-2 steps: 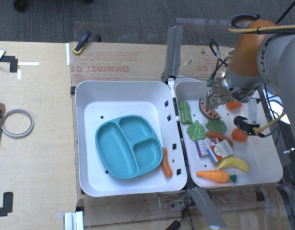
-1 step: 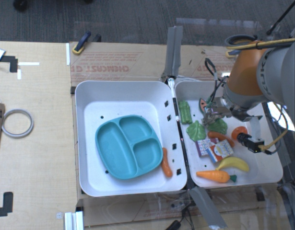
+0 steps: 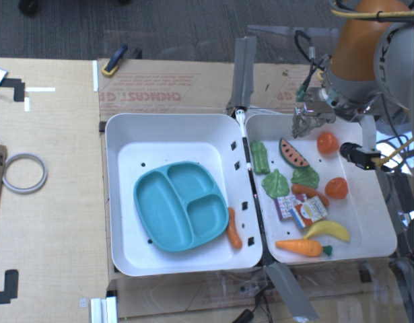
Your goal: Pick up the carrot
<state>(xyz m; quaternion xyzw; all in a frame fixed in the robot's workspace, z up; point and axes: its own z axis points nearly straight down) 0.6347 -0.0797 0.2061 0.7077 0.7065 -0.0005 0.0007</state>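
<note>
From my seat I see the arm (image 3: 368,39) reaching in from the right and hanging over the far edge of the right bin (image 3: 385,237), with the gripper (image 3: 307,123) pointing down just left of a tomato (image 3: 327,142). I cannot tell how wide the fingers stand (they are small and dark against the clutter), and I see nothing between them. The carrot (image 3: 302,247) lies on its side at the near edge of the right bin, green tip to the right, just beneath a banana (image 3: 329,230) and well apart from the gripper. Around it in that bin are a watermelon slice (image 3: 293,153), a green pepper or cucumber piece (image 3: 260,157), a leafy green piece (image 3: 276,182), another leafy green (image 3: 305,177), a second tomato (image 3: 336,188), a small printed carton (image 3: 312,209) and a purple-edged packet (image 3: 285,207). The left bin (image 3: 119,194) carries a teal divided plate (image 3: 181,204), and an orange sausage-like piece (image 3: 233,229) lies just beside the plate's right edge, near the bin's right wall. Out on the table (image 3: 45,247) at the left rests a roll of tape (image 3: 23,173).
</note>
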